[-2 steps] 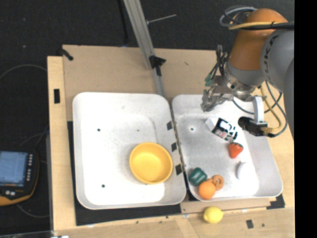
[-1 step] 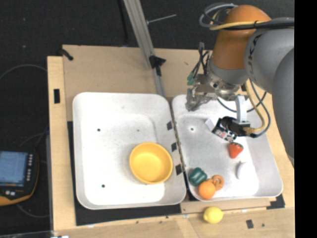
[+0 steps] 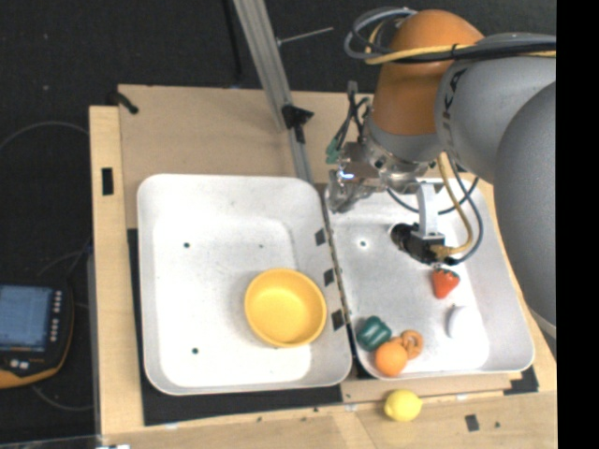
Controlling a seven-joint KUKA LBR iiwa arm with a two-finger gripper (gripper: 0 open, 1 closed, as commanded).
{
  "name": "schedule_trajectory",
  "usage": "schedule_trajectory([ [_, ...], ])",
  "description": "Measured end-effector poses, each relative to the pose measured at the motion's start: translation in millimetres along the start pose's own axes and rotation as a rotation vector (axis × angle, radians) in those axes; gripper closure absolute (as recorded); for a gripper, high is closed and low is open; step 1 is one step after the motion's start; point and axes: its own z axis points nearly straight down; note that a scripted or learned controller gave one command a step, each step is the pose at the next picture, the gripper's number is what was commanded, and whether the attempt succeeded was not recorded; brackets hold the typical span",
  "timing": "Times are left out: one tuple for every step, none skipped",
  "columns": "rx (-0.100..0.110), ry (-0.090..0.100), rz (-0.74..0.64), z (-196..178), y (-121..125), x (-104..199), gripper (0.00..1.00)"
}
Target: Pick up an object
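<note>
The orange fruit (image 3: 391, 357) is lying at the near edge of the right bin (image 3: 487, 344), touching a green block (image 3: 372, 330). A strawberry (image 3: 445, 282) is lying further back. My gripper (image 3: 339, 195) is hovering over the far left corner of this bin, well apart from them; I cannot tell its state. A yellow bowl (image 3: 285, 307) is sitting in the left bin (image 3: 187, 251).

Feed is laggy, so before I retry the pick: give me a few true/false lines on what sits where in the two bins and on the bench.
1. The yellow bowl sits in the left bin. True.
2. The yellow lemon lies inside the right bin. False: it lies on the bench in front of that bin.
3. The green block is beside the orange fruit. True.
4. The gripper hangs over the yellow bowl. False: it is near the far end of the divide between the bins.
5. A red-orange item lies in the right bin. True.
</note>
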Motion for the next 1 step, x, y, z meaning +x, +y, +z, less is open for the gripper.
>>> schedule_trajectory([
  [0.001, 0.001, -0.001, -12.2, -15.6, 47.3, 1.00],
])
